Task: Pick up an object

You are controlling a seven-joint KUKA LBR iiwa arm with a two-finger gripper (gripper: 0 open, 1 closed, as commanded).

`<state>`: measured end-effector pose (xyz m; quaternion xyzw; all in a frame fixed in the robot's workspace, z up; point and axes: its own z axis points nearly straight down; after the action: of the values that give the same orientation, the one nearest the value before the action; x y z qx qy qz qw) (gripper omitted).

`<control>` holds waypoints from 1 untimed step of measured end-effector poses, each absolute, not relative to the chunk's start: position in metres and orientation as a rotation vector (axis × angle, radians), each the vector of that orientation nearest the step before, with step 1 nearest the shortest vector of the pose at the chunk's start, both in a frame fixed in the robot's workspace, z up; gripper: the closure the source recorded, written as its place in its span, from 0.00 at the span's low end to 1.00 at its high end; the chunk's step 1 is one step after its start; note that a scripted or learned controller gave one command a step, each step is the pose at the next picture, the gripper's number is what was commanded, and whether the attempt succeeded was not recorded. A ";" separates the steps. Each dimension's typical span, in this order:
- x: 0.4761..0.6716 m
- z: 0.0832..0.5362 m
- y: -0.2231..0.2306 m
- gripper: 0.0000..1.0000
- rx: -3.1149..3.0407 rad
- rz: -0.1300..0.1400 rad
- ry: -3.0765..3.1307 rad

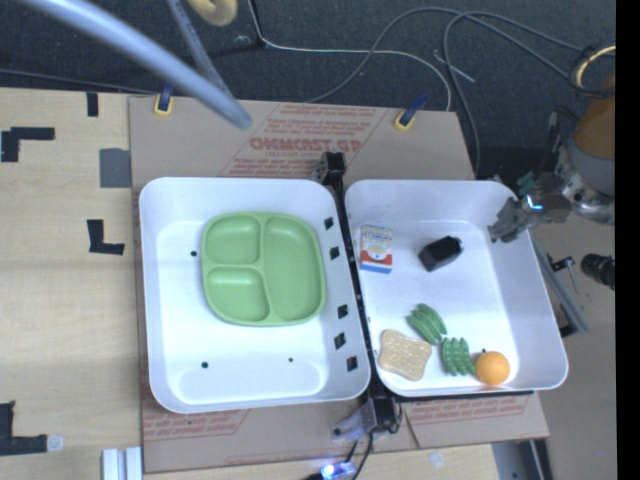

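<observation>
The right bin (pixel 505 293) holds a small white carton with red and blue print (pixel 376 248), a black block (pixel 440 253), two green vegetable pieces (pixel 428 321) (pixel 457 355), a tan cracker-like slab (pixel 404 354) and an orange ball (pixel 491 367). My gripper (pixel 512 220) hangs over the bin's upper right rim, right of the black block. Nothing sits between its fingers.
The left bin (pixel 170 268) holds a green divided plate (pixel 264 268). Clips run along the divider (pixel 345 268) between the bins. Cables lie on the dark surface behind the bench. A grey pole (pixel 150 48) slants across the upper left.
</observation>
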<state>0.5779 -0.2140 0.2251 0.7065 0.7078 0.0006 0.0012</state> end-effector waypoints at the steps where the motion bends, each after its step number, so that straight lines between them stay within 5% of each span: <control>1: 0.597 0.227 -0.158 1.00 2.215 0.001 2.229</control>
<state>0.5966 -0.1580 0.2269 0.7048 0.7094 0.0003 -0.0003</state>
